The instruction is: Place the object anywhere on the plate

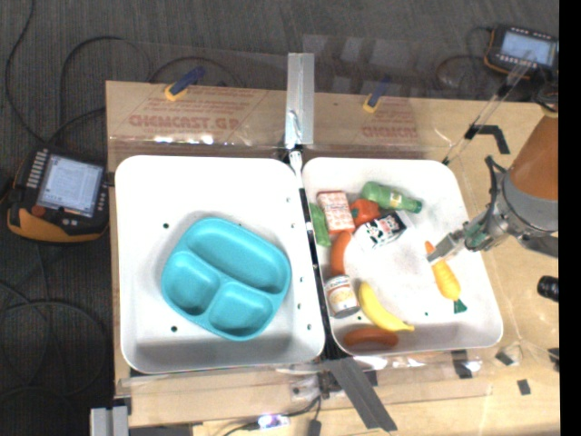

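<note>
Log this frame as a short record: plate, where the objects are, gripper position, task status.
plate: blue sectioned plate in the left bin, nothing on it
objects: banana, green bottle, carrot and other items in the right bin
gripper: gripper over the right bin's right side, just above the carrot
task status: not yet done

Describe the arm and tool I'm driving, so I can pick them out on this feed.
The arm is grey with a broad orange band above the wrist. A slim grey metal tool extends from it at the right bin. No markings legible.
</note>
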`<action>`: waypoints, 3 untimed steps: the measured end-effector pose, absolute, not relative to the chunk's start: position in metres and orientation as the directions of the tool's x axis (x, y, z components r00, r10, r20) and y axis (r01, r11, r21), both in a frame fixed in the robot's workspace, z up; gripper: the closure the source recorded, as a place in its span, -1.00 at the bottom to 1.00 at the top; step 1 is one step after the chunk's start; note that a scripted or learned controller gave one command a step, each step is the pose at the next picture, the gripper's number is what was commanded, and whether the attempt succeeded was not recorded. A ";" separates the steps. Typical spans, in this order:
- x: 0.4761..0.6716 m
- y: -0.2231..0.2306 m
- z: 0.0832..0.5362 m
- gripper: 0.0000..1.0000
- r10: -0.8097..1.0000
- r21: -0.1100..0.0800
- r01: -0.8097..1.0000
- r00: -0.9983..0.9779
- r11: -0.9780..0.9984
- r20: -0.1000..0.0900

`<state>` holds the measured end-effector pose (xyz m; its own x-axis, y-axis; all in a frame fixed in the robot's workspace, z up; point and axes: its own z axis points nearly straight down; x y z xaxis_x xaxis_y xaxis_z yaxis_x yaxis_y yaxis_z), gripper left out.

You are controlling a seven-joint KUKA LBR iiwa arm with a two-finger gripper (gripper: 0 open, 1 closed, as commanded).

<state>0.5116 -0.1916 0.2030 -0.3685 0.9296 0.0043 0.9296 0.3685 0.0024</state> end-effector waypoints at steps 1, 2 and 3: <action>0.514 -0.161 0.152 1.00 0.933 -0.004 0.933 -0.359 0.359 0.000; 0.538 -0.091 0.187 1.00 0.965 0.001 0.965 -0.262 0.262 0.001; 0.557 -0.100 0.185 1.00 0.951 -0.003 0.951 -0.311 0.311 -0.003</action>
<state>0.5566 -0.0999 0.1854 -0.3105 0.9506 -0.0029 0.9506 0.3105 -0.0033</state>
